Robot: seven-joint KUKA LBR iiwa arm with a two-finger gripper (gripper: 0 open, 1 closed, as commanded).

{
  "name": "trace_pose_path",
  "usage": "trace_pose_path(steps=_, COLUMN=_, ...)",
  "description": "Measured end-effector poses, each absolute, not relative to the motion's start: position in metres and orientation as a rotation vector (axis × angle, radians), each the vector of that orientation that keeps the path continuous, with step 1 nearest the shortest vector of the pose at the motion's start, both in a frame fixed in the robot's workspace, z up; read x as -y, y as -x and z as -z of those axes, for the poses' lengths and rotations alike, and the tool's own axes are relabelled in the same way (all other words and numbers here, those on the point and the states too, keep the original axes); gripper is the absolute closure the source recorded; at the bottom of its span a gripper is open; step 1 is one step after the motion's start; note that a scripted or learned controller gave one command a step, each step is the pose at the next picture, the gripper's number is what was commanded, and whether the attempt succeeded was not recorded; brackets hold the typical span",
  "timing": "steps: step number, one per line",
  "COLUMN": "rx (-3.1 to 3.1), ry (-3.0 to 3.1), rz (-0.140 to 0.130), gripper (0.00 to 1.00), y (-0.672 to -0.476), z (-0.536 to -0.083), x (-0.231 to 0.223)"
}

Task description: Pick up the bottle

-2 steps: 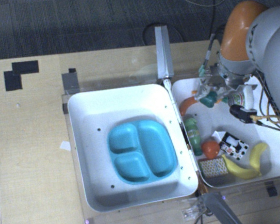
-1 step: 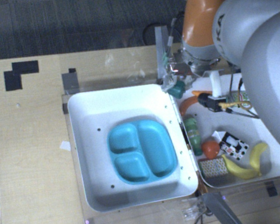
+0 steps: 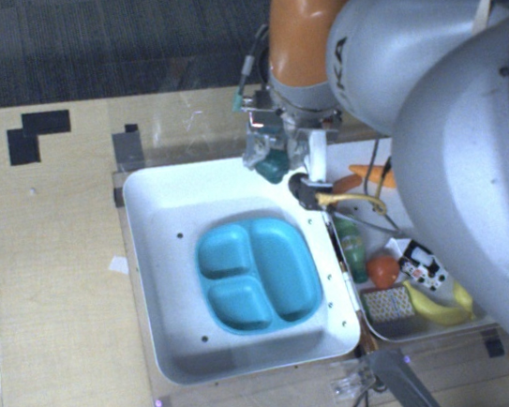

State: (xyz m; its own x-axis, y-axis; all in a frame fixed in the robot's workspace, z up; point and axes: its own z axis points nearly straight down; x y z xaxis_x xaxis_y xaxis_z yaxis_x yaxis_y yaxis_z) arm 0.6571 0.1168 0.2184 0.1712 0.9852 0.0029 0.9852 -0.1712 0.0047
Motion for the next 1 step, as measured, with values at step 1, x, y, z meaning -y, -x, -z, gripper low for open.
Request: trace_pose_path(steps=1, rx=-2.028, ry=-2.392, rz=-0.013, gripper=1.0, y=-0.6582, z=-0.2304, x=-0.1178)
